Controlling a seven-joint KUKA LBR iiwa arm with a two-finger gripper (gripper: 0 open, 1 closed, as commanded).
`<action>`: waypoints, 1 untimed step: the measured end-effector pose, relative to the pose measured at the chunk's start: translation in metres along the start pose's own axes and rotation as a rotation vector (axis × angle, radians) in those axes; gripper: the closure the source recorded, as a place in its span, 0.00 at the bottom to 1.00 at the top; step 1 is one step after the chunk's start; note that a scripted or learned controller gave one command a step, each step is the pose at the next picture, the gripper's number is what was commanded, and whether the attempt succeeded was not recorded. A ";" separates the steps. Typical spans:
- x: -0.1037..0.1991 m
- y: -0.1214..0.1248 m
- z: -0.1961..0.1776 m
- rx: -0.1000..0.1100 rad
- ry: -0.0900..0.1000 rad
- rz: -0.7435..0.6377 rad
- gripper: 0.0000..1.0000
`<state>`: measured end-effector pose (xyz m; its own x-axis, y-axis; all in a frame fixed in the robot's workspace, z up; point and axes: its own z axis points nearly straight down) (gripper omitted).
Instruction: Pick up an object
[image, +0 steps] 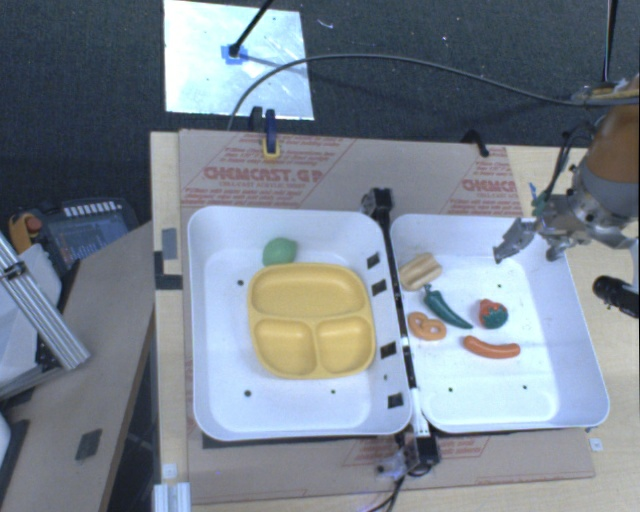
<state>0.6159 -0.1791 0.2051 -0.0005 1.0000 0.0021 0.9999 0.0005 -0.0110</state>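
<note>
Two white bins side by side, with nothing lifted yet. Nearest in the right bin (575, 400): an orange sausage (492, 348), lying flat and just in front of a red-and-green toy vegetable (492, 314). Left of those, an orange ring-shaped piece (427, 327), close against a green pepper (446, 308) set at a slant. Farther back, near the divider, a tan bread roll (420, 270), apart from the others. Across in the left bin (215, 400): a yellow divided tray (305, 320), and beyond it a green ball (280, 251) at the tray's far edge.

Farthest back, over the far right of the right bin: the gripper (528, 247), fingers spread wide, nothing between them, clear of every toy.

Risks from here, as a guess. Could close on bare floor if lowered straight down, no toy lying below. Could catch two at once at the ring and pepper, or nudge one aside. Could squeeze the sausage or pepper out sideways if taken lengthwise. Safest-looking choice: the roll, for its clear margins.
</note>
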 end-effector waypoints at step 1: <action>0.001 0.003 -0.008 -0.013 -0.002 -0.003 0.00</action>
<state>0.6189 -0.1786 0.2130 -0.0033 1.0000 -0.0003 1.0000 0.0033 0.0017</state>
